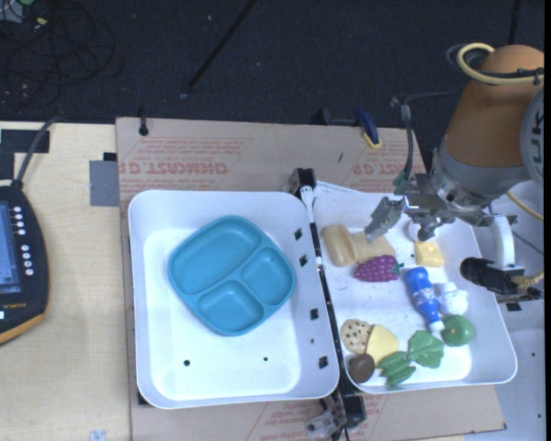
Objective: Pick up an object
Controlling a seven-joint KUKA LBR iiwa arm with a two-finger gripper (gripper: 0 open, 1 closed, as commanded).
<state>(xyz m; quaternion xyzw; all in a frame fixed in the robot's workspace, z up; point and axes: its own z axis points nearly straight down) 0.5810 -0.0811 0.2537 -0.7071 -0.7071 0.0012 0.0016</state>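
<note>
The grey arm with the orange band reaches in from the right, and its two-finger gripper [406, 223] hangs over the upper part of the right white bin [496, 370]. Its fingers stand apart and nothing is between them; one finger [383, 217] points down-left toward a tan bread-shaped piece [340, 244].

Just beside this piece lies a purple bunch of toy grapes [377, 268]. A small yellow block [429, 253] lies under the gripper's right side. A blue and white bottle [424, 297] lies slanted in the middle of the bin. Near the lower edge there are a brown cookie [354, 334], a yellow wedge [382, 342], green toy vegetables [415, 356] and a green round fruit [457, 330].

The left white bin [156, 356] holds a light blue divided plastic plate [230, 274].
</note>
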